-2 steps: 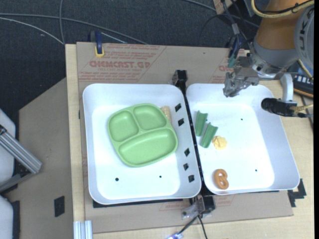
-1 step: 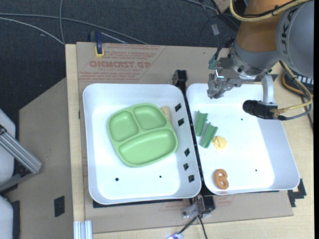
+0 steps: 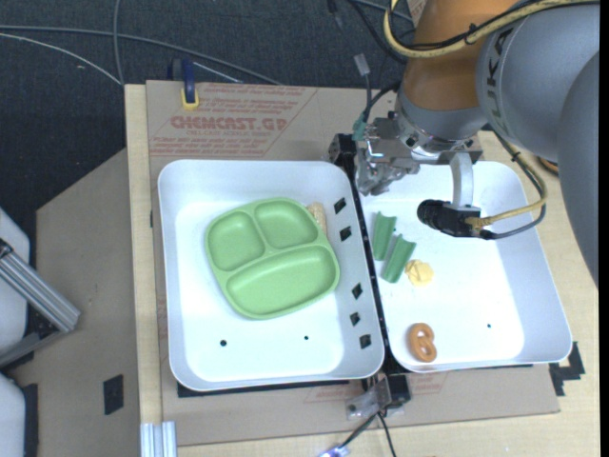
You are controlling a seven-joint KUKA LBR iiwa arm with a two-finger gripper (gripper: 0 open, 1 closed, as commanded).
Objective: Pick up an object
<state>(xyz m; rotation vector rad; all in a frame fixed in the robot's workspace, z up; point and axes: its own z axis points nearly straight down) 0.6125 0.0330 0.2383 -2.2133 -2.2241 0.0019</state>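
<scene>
- Grey arm (image 3: 547, 60) w/ orange band comes in from upper right; wrist sits over rear-left corner of the right bin (image 3: 504, 284).
- Gripper (image 3: 381, 174) hangs at the rear end of the divide between the two bins, above the right bin's rear-left corner. Grip state: cannot tell – tips lost in dark hardware and cabling. Nothing seen between them.
- Black cylindrical part (image 3: 447, 217) w/ yellow cable juts from the wrist over the rear-centre of the right bin.
- Right bin contents: green pieces (image 3: 390, 246) near left wall, approx. mid-length, lying at a slant, touching each other; small yellow piece (image 3: 420, 272) just beside them toward bin centre; orange-brown pretzel-shaped item (image 3: 422, 342) near front-left corner, well apart from the rest.
- Green pieces lie just in front of the gripper, not touching it.
- Left bin (image 3: 190, 331): green divided plate (image 3: 273, 256), three compartments, flat, approx. centre. Small tan item (image 3: 317, 218) at plate's rear-right edge, partly hidden.
- Bins sit side by side on a cardboard sheet (image 3: 228, 117) w/ red print at rear edge.
</scene>
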